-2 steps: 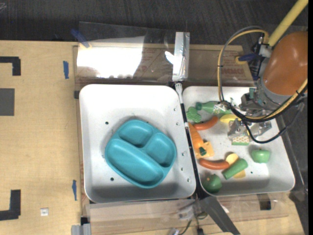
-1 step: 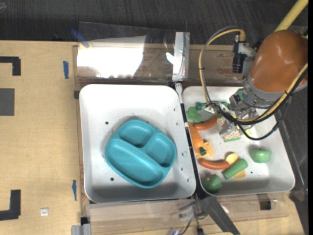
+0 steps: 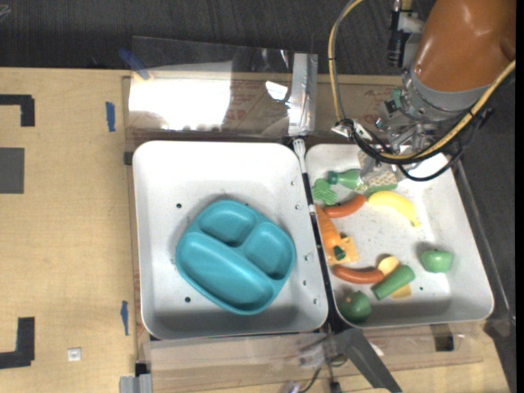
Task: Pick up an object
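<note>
The right bin (image 3: 458,301) holds several toy foods. A yellow banana (image 3: 396,205) lies near its back, with a red pepper (image 3: 347,207) and a green leafy piece (image 3: 336,183) to its left. An orange carrot (image 3: 333,239) lies along the left wall. A red sausage (image 3: 357,274), a yellow-and-green corn piece (image 3: 393,277), a green pepper (image 3: 436,259) and a green round piece (image 3: 356,304) sit toward the front. My gripper (image 3: 378,173) hangs low over the bin's back, just above the banana and the green leafy piece.
The left bin (image 3: 155,170) carries a teal divided plate (image 3: 236,254). A clear plastic sheet (image 3: 221,88) stands behind the bins. Yellow and black cables (image 3: 352,31) loop above the wrist. Bare wooden bench (image 3: 57,236) spreads to the left.
</note>
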Robot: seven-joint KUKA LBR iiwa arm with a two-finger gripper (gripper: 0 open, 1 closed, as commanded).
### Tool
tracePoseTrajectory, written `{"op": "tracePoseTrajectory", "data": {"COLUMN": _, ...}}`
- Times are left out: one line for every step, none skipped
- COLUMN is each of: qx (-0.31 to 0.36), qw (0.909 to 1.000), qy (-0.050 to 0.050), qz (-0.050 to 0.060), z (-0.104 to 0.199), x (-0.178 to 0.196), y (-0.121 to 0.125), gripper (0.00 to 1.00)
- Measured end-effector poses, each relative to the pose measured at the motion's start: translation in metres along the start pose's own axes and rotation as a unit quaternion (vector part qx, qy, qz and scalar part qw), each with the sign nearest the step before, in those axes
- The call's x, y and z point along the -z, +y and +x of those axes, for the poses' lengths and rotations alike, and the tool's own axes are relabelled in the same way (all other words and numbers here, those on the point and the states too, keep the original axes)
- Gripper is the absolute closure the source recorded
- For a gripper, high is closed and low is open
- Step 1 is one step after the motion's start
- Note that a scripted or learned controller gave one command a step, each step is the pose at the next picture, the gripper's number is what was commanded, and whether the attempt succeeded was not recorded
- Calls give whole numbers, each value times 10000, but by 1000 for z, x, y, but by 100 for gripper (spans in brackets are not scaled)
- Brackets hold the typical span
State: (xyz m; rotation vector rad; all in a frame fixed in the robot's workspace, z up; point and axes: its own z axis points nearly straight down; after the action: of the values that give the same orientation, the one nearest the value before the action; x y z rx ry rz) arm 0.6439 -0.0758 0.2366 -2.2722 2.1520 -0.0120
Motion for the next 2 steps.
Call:
{"op": "tracePoseTrajectory", "data": {"qx": -1360, "qw": 9907, "qy": -3, "qz": -13, "z": 8, "x": 41, "y": -20, "gripper": 100}}
{"op": "tracePoseTrajectory", "data": {"qx": 279, "qw": 9996, "qy": -14, "qz": -69, "z": -15, "x": -23, "y": -7, "gripper": 100}}
